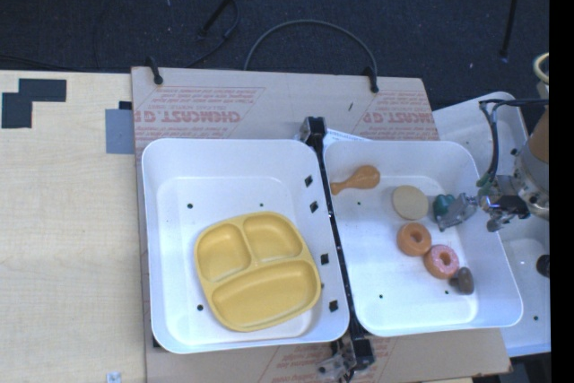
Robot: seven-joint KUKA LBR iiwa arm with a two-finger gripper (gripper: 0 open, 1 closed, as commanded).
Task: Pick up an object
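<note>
Right bin (489, 305), contents as I read them from my station:

- Wooden pear-shaped piece (356, 179), near the far wall, lying on its side, well apart from the rest.
- Pale round disc (410, 202), mid-bin.
- Brown doughnut (413, 239), just below the disc, close to it.
- Pink doughnut (441, 260), just beside the brown one; a small grey lump (462, 281) touches or nearly touches it on the near side.
- Small teal object (443, 206), beside the disc, right at the tip of the pincer.

Pincer (462, 209): low over the right side of this bin, reaching in across the right wall. I cannot tell how it stands, nor whether the teal object sits in it or merely beside it. My judgement: teal is the target, being nearest the tip.

Left bin (170, 166): yellow divided plate (257, 270), flat, towards the near corner, its lower edge close to the wall.

Room: items cluster in the right half of the right bin; its left and near floor is bare. The disc crowds the teal object on the left, so I judge a straight lift safer than a sideways drag. The desk (63, 238) lies bare to the left.
</note>
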